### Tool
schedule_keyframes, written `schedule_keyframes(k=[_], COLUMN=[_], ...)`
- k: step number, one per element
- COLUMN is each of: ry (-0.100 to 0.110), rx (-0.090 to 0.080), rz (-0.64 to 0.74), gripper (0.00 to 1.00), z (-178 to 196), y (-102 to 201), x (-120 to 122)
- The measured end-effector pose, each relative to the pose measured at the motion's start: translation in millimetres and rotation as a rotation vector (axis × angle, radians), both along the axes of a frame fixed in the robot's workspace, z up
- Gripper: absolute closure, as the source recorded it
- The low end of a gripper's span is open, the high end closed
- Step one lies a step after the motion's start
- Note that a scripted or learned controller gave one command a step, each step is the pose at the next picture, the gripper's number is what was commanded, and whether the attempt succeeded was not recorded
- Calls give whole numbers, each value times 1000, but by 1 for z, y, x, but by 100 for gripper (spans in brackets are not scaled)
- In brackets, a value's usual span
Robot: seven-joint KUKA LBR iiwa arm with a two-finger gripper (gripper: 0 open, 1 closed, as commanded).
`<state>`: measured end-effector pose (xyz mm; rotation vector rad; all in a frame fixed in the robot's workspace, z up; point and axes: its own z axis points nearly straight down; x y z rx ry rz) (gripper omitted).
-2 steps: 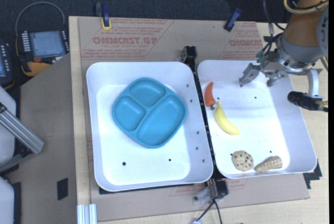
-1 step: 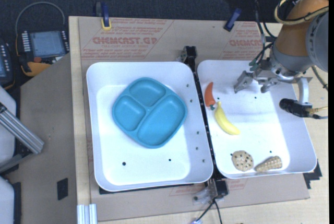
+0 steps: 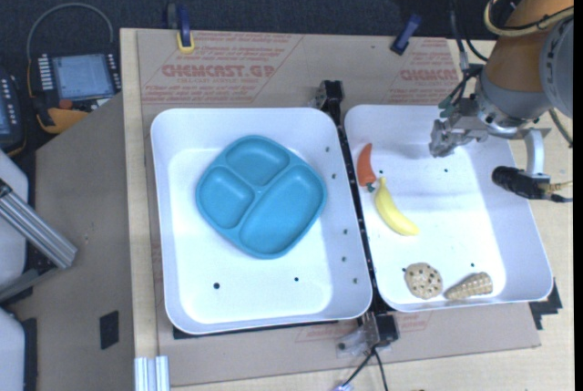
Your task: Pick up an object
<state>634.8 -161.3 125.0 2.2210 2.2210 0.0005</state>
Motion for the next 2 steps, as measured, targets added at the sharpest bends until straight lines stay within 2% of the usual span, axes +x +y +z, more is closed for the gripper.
schedule_keyframes(k=[2], ry=[-6], rx=[-3], rz=[1], gripper=[100], z=[99], y=[-8], x=[8])
